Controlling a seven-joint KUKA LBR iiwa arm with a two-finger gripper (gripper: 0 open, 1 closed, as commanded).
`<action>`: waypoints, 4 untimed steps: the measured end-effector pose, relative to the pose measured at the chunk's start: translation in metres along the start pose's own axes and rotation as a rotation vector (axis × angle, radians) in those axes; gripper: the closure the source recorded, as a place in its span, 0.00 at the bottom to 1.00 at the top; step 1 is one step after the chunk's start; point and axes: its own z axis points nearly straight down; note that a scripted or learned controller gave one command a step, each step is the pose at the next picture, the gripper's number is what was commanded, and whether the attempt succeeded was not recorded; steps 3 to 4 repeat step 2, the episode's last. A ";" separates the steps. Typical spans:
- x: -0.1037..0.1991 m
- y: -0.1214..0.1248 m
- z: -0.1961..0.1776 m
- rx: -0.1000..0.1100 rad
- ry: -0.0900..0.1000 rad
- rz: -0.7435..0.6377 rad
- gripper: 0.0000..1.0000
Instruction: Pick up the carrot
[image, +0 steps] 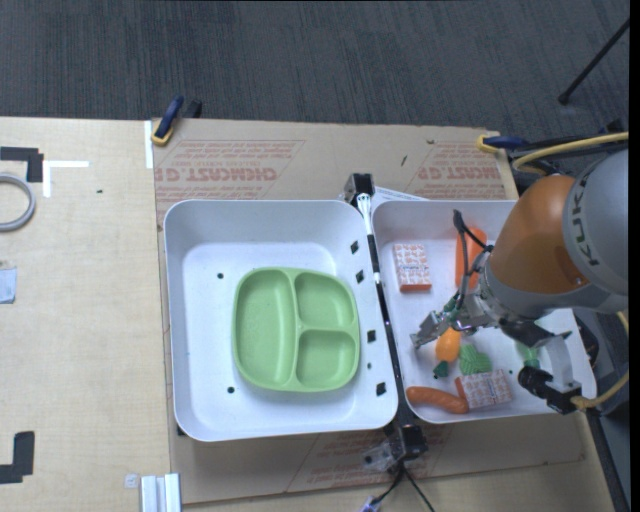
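Honestly, my worry is clutter: the carrot (437, 399) lies along the right bin's (432, 211) near edge, touching a patterned packet (485, 388), so I might nudge it or snag the small orange piece (448, 345) instead. My pincer (440, 328) hangs low over that piece, wrist bent leftward; whether it's spread or pressed together, I cannot tell.
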 end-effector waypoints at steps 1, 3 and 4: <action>0.000 0.001 -0.010 -0.002 -0.001 0.002 1.00; 0.006 -0.006 -0.139 -0.002 -0.002 0.220 1.00; 0.006 -0.006 -0.139 -0.002 -0.002 0.220 1.00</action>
